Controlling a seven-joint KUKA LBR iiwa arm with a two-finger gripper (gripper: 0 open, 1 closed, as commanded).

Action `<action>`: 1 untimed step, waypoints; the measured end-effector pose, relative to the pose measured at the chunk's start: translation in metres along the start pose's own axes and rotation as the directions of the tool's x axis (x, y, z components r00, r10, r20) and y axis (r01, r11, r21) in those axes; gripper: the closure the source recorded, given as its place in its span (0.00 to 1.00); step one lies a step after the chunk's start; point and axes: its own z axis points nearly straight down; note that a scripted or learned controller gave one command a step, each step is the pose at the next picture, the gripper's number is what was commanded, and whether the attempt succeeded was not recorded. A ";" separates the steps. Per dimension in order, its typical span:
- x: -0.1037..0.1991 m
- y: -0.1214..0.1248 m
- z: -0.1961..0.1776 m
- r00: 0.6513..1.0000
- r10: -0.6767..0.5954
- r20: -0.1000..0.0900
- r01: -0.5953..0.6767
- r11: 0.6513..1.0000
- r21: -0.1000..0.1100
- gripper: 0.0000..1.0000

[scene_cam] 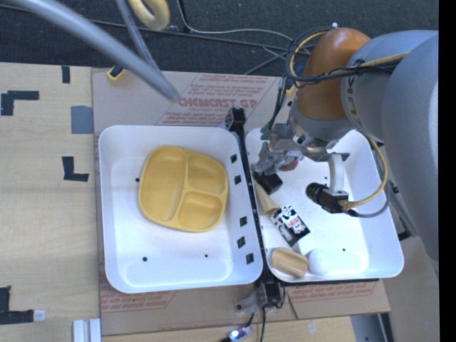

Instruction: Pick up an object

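Yellow plastic divided plate in L bin, gripper over R bin

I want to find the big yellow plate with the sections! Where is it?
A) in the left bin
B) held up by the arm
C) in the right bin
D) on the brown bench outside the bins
A: the yellow plate lies flat inside the left bin, apart from the arm, which is over the right bin.
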 end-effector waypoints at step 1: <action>0.059 -0.001 0.006 1.000 -0.001 0.001 0.001 1.000 0.001 1.00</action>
